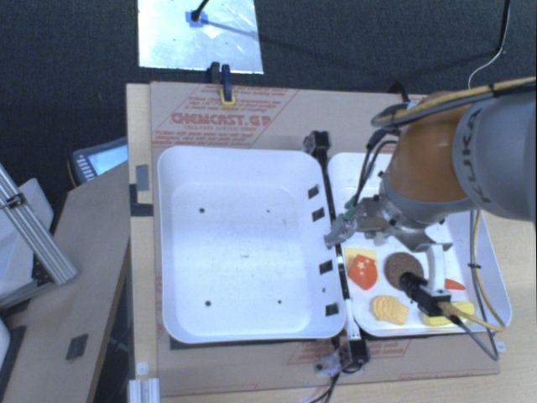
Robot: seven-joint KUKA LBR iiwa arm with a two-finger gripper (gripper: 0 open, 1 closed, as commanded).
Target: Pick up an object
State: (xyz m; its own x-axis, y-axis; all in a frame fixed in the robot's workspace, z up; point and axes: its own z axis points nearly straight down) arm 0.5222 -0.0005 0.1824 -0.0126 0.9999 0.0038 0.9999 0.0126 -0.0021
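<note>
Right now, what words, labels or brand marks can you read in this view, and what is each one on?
"CHEMCAST GP": red print on the brown sheet beneath the bins, along its far side; the last letters are uncertain.
"KUK": dark letters running down the grey arm, with the rest of the word out of sight.
More red print on the brown sheet's near edge: too blurred to read.

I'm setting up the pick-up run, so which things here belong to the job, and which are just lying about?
Job: gripper, right bin, red and yellow piece, brown disc, yellow ridged piece.
Lying about: left bin, silver sheet, yellow clamp.
</note>
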